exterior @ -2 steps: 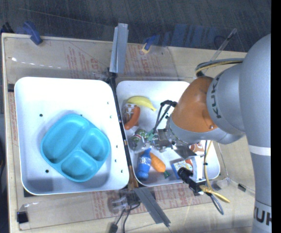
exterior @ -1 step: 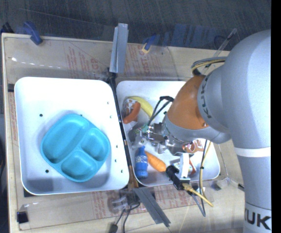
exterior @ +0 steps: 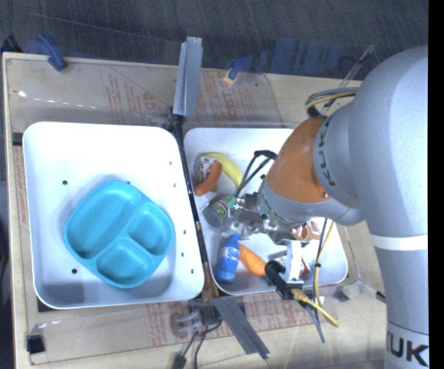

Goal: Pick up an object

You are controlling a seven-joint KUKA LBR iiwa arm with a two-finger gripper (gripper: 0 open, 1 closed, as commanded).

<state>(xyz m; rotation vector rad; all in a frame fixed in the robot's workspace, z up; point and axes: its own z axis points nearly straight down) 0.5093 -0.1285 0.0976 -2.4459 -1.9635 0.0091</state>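
- Reaching down into the right white plastic bin (exterior: pixel 333 271): grey arm's tool (exterior: pixel 241 206), finger state hard to tell.
- Lying just below: small blue bottle (exterior: pixel 227 258), touching orange carrot (exterior: pixel 253 261).
- Sitting in left white bin (exterior: pixel 45 160): blue divided tray (exterior: pixel 120 233).

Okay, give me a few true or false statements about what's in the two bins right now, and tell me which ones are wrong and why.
1. The blue divided tray lies in the left bin. True.
2. The banana is in the left bin. False: it lies near the top of the right bin, beside an orange-red item.
3. The blue bottle lies in the right bin next to the carrot. True.
4. The arm reaches over the left bin. False: it is over the right bin, with its orange band above the clutter.
5. The blue divided tray holds a carrot. False: its compartments show nothing inside.
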